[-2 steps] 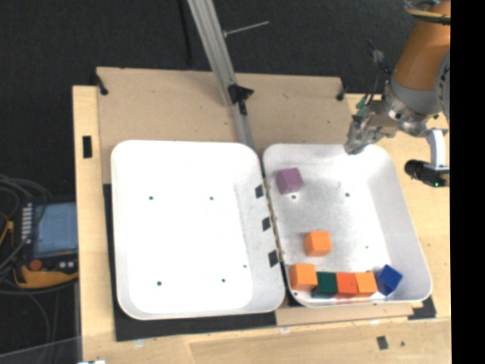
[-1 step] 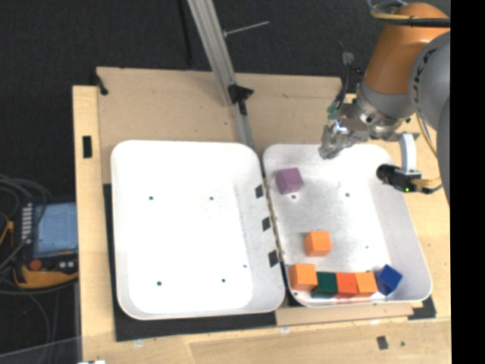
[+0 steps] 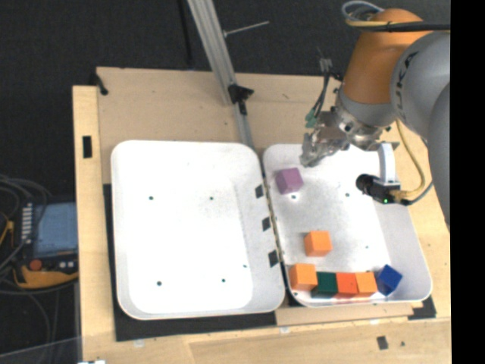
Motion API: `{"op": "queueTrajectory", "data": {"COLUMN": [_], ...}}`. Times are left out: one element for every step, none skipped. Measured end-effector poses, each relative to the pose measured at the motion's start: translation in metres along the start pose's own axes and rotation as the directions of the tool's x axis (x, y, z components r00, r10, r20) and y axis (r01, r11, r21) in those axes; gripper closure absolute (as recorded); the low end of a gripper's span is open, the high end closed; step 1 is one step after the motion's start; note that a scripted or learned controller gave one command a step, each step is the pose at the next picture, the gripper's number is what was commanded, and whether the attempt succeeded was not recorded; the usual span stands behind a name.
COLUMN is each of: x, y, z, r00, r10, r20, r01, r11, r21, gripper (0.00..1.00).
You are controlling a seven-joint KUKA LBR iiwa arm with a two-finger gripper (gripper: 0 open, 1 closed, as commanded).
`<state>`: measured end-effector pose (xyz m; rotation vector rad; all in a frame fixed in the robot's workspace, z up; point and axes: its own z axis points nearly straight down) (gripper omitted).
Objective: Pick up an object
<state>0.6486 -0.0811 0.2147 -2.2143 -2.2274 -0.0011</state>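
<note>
the gripper (image 3: 317, 152) hangs over the far end of the right bin (image 3: 402, 233), its fingers (image 3: 312, 156) pointing down and toward the bins' shared divide. at this slant the finger gap is not readable, so i cannot tell whether they are spread or closed; nothing is seen between them.

progress, as judged: no object is lifted. every block rests on the bin floor, so the grasp and the lift are both outstanding.

nearest candidate is the purple cube (image 3: 288, 180), just beside the fingers, a little nearer the camera and toward the left bin (image 3: 182, 226). it stands apart from them, not touching. it sits near the right bin's left wall, so there is less room on that side for a finger than on the open side.

further out, toward the camera, a lone orange cube (image 3: 317, 242) sits mid-floor with free floor all round it, the easiest access of the lot.

furthest from the fingers, along the near wall, a row stands packed: orange block (image 3: 304, 275), green block (image 3: 326, 283), two more orange blocks (image 3: 356, 283), then a blue cube (image 3: 389, 278). these touch or nearly touch each other and the wall, leaving little finger clearance.

a black fitting (image 3: 369, 185) on the arm hangs over the floor on the arm's side of the fingers.
</note>
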Motion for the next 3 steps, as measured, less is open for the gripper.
{"op": "queueTrajectory", "data": {"x": [0.054, 0.104, 0.148], "y": [-0.005, -0.019, -0.032], "z": [-0.016, -0.008, -0.021], "r00": [1.000, 1.000, 1.000], "r10": [-0.001, -0.001, -0.001], "r20": [-0.001, 0.000, -0.001], "r01": [0.001, 0.001, 0.001], "r11": [1.000, 1.000, 1.000], "r21": [-0.002, 0.002, 0.002], "gripper": [1.00, 1.00, 1.00]}}
